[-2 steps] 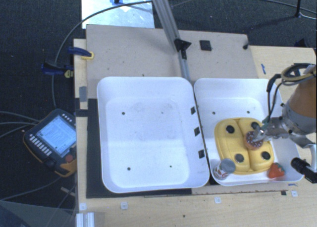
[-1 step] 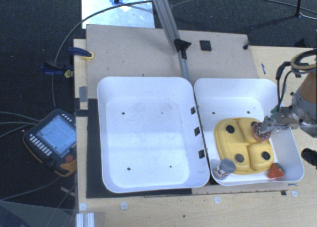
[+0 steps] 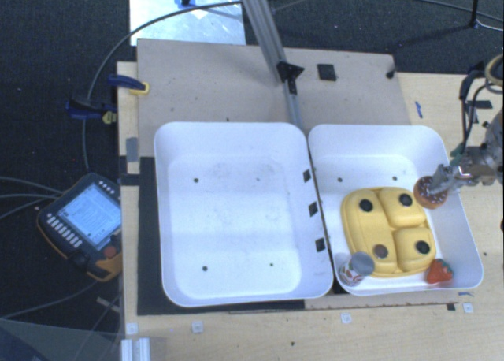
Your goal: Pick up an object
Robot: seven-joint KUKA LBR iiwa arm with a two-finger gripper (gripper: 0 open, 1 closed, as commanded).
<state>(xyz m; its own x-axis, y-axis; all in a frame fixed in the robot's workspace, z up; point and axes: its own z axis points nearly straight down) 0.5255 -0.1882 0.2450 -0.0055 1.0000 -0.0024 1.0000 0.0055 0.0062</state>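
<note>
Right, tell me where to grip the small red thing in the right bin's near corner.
Take the red thing from straight above, across its narrow width. It sits tight in the right bin's corner beside the yellow tray, so a sideways approach looks blocked.

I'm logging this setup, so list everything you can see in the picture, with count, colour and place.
bins: two, white, side by side on the bench
tray: one, yellow, in the right bin
strawberry: one, red, right bin's near right corner
cup: one, grey top, right bin's near left corner, touching the tray
donut: one, brown, at the right bin's right rim, by the gripper
pendant: one, orange and grey, left of the bench
clamps: two, blue and yellow, bench's far left edge
gripper: one, grey, at the right bin's right rim
</note>
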